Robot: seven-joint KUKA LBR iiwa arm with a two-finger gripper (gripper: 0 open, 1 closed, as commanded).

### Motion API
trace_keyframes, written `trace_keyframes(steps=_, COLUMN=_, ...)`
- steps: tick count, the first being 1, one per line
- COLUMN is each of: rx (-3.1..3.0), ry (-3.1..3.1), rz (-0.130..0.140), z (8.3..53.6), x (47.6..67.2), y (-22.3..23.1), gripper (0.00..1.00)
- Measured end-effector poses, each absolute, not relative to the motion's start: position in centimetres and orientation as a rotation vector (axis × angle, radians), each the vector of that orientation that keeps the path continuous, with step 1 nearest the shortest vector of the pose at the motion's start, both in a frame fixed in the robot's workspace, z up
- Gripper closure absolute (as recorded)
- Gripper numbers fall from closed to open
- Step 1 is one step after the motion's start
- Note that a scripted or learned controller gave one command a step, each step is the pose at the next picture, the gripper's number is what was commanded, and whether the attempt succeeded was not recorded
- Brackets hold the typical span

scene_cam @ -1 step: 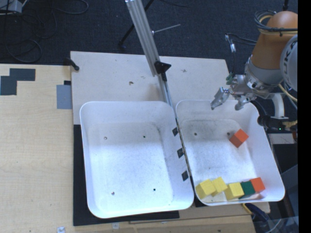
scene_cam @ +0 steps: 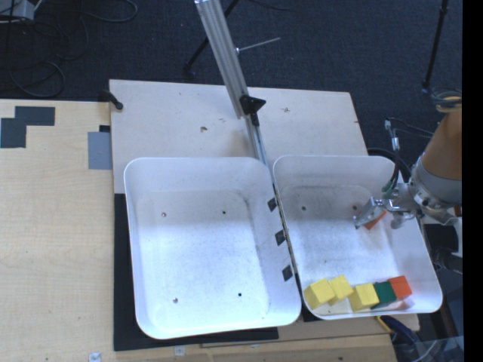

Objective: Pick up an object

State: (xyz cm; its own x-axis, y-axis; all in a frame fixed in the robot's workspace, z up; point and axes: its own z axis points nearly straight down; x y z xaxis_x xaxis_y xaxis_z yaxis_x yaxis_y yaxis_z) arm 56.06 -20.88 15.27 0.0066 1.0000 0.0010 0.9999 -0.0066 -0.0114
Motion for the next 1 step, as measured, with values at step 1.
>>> trace_keyframes(steps=1, rx=-2.223, ry=-2.218, rz=0.001, z=11.0, x=59.18, y=-20.89, gripper=0.0)
